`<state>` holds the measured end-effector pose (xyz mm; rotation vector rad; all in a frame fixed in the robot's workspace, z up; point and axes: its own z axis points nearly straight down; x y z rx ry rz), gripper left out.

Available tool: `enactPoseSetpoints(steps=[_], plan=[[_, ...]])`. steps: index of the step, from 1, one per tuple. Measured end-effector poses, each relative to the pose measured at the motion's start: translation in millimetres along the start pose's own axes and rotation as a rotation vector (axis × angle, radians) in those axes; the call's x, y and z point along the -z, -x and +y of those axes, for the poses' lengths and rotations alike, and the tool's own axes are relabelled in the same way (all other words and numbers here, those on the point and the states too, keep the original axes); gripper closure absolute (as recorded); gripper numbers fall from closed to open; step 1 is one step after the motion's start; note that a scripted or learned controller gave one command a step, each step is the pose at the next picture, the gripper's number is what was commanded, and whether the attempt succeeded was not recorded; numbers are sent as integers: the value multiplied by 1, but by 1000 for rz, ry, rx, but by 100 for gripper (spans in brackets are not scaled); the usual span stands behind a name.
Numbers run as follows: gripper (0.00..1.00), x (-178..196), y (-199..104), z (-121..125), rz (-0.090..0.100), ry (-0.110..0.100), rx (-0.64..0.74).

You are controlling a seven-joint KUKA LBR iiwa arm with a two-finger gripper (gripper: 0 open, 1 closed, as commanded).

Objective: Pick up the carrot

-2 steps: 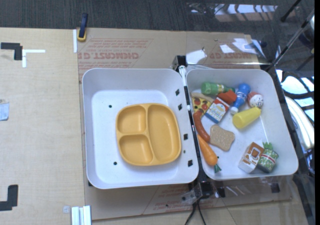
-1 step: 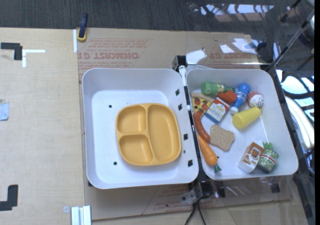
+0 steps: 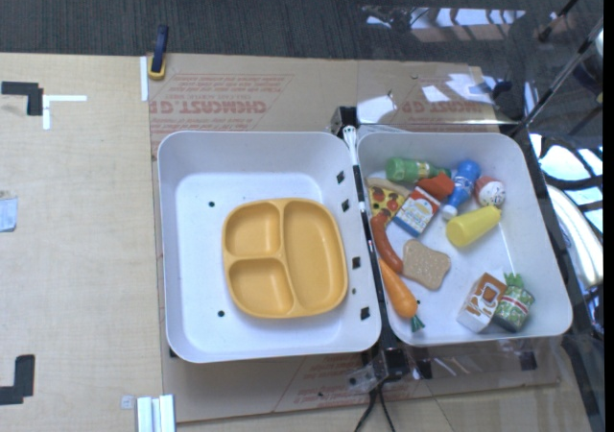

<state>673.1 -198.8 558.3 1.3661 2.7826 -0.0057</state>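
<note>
The carrot [image 3: 398, 294] is orange with a small green tip and lies along the left wall of the right bin [image 3: 537, 228], near its front. A reddish hot dog [image 3: 386, 240] lies just behind it, and a slice of bread [image 3: 426, 265] rests to its right.
The left bin [image 3: 182, 228] holds a yellow divided plate [image 3: 285, 257]. The right bin also holds a pizza slice [image 3: 386, 198], a green bottle [image 3: 413, 170], a blue bottle [image 3: 462, 180], a yellow mustard bottle [image 3: 472, 226], a small carton [image 3: 415, 212] and two juice boxes [image 3: 499, 302].
</note>
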Motion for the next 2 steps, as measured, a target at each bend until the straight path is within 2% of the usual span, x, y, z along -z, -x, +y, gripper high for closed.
enactPoseSetpoints(steps=[1, 2], plan=[[100, -15, -11, -52, 41, 5, 883], [0, -15, -11, -52, 41, 5, 882]])
